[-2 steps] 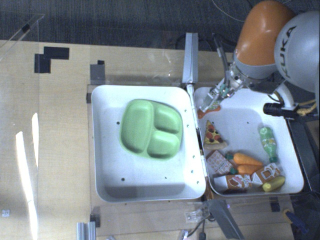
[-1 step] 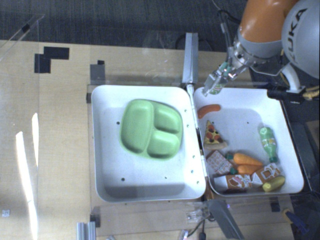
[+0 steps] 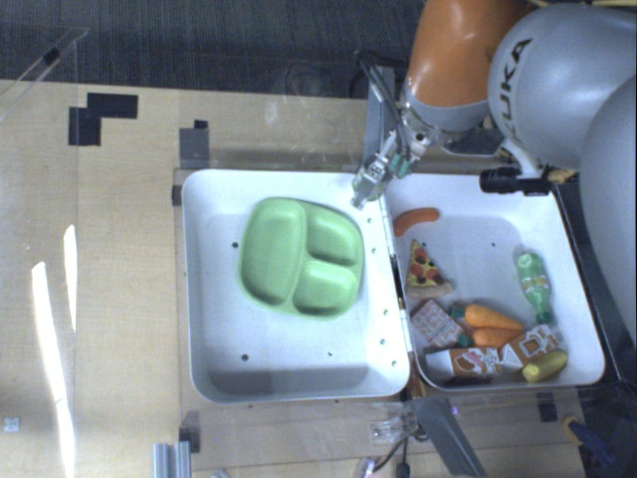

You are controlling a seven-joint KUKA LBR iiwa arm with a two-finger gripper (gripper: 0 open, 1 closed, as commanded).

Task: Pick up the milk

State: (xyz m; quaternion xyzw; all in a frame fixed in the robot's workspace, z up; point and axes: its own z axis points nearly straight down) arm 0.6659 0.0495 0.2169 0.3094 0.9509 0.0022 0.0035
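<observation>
i'm seeing the tool (image 3: 370, 180) hovering over the bins' shared rim at twelve o'clock; can't tell its grip. the milk (image 3: 498, 355) is lying at five o'clock.

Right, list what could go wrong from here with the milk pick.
1. The brown-and-white milk carton lies flat in the right white bin's near corner, packed among the orange carrots, yellow-green pickle and waffle; a grasp may catch a neighbour instead.
2. The gripper sits at the far rim between the bins, so its path crosses the pizza slice.
</observation>
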